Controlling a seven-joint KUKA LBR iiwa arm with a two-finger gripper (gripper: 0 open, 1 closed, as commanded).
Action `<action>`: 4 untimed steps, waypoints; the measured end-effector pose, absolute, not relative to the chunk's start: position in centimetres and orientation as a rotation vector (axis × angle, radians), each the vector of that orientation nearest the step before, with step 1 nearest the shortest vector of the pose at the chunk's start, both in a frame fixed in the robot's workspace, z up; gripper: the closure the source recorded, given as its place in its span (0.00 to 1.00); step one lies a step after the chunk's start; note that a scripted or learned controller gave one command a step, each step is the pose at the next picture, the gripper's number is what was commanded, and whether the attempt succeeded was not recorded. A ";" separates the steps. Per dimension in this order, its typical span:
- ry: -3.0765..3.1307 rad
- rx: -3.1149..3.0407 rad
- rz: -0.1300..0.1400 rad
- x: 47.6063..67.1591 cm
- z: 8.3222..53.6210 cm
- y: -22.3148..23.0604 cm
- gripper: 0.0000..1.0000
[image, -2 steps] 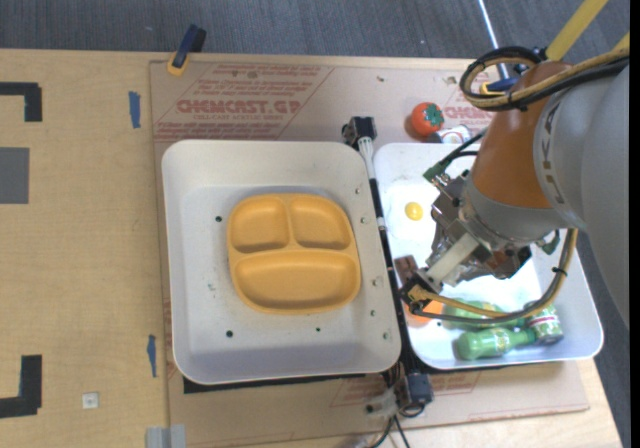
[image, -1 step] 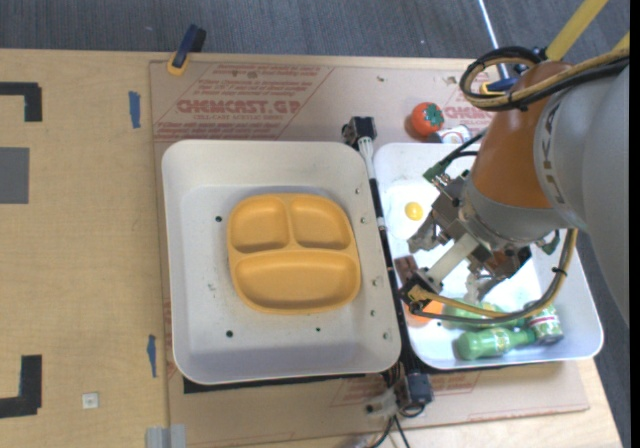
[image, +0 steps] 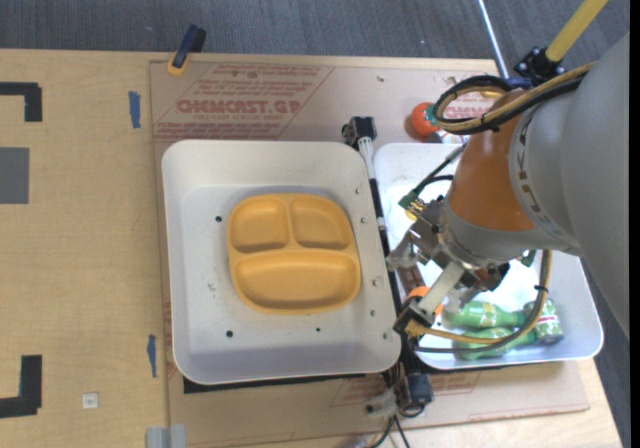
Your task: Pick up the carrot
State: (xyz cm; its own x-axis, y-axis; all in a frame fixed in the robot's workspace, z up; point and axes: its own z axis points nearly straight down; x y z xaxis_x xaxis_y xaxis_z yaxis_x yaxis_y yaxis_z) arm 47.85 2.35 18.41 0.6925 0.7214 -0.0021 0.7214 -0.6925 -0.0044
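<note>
Apparently the grey two-finger gripper (image: pixel 437 288) is hovering low in the right shallow white bin (image: pixel 580 336), w/ a small orange bit, prob. the carrot (image: pixel 420 288), lying by its tips, near a green wrapped item (image: pixel 495 317); can't tell jaw opening, so pick isn't done yet.

Bright, even overhead light with soft shadows, mild glare on the white bins (image: pixel 200 336), and slightly soft focus.
</note>
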 end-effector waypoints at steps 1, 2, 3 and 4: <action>-1.016 -2.972 0.002 50.1 18.4 3.1 0.00; -0.698 -3.062 0.001 49.9 18.4 4.8 0.00; -0.543 -3.091 0.006 47.9 18.4 5.9 0.00; -0.530 -3.112 -0.014 49.5 15.0 7.4 0.00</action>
State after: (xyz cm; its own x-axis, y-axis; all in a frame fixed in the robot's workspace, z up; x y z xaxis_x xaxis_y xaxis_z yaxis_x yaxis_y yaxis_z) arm 49.50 7.42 15.04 0.9437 0.3308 0.0062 0.3307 -0.9436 0.0165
